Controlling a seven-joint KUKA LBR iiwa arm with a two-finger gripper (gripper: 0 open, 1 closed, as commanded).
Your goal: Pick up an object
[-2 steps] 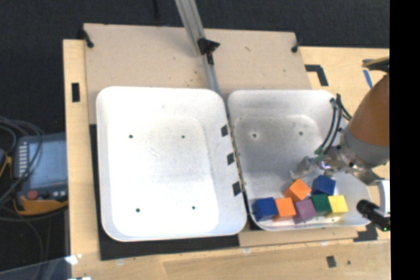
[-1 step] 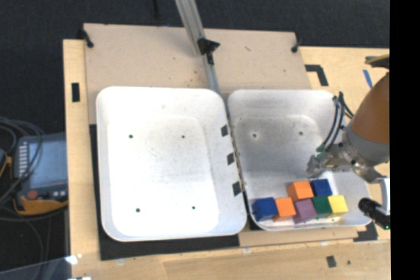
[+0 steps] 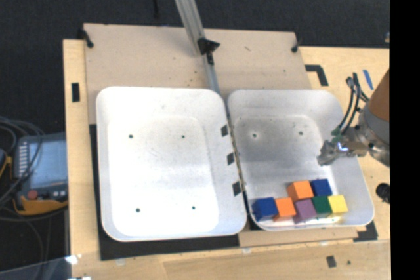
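The gripper is seen at the right edge of the right bin, carried by the arm entering from the right; whether it is spread or closed cannot be told, since its tip is small and blurred, and nothing is seen held in it. The task's things, a cluster of small cubes, lie just below and slightly left of the tool, packed along the near wall of the same bin: an orange cube and a blue cube in the row nearer the tool, and beyond them a second blue cube, a second orange cube, a purple cube, a green cube and a yellow cube. The left bin lies well to the tool's left. The cubes are judged light, rigid and not fragile, with smooth faces that may slip. No long axis is presented by a cube; the row, however, runs roughly across the tool's approach. Hold is best taken across two opposite flat faces, and the nearer blue cube, with free sides, is judged the easiest; neighbours touching side by side leave little room between them.
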